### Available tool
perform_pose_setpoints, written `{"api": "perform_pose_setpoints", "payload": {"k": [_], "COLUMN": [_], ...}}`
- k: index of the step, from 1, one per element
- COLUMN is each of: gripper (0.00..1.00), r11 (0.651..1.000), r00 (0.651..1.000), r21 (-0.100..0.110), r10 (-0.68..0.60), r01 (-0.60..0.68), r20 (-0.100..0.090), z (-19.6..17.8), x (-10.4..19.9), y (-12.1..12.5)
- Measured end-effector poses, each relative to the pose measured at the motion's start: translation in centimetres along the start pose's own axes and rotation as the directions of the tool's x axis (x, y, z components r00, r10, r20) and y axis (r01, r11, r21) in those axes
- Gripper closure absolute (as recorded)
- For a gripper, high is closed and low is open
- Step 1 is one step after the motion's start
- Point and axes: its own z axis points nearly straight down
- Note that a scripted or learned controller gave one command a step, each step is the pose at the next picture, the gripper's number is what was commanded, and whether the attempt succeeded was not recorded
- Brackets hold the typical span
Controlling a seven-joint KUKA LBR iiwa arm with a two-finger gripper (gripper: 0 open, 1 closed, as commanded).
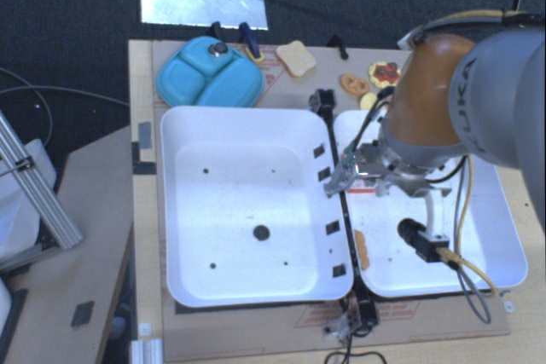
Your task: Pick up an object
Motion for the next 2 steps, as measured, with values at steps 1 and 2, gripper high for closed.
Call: {"api": "perform_pose_setpoints", "payload": {"k": [1,2], "gripper": [1.0,1.0], "r11": [1.0,1.0], "r00": [1.0,1.0], "r21": [-0.013,-0.008], "r10": [-0.001,0.005], "r01": [0.001,-0.005], "r20": [0.001,0.003], "z": [-1.1,-0.5], "x": [0.0,-7.5], "y": [0.7,-2.7]}}
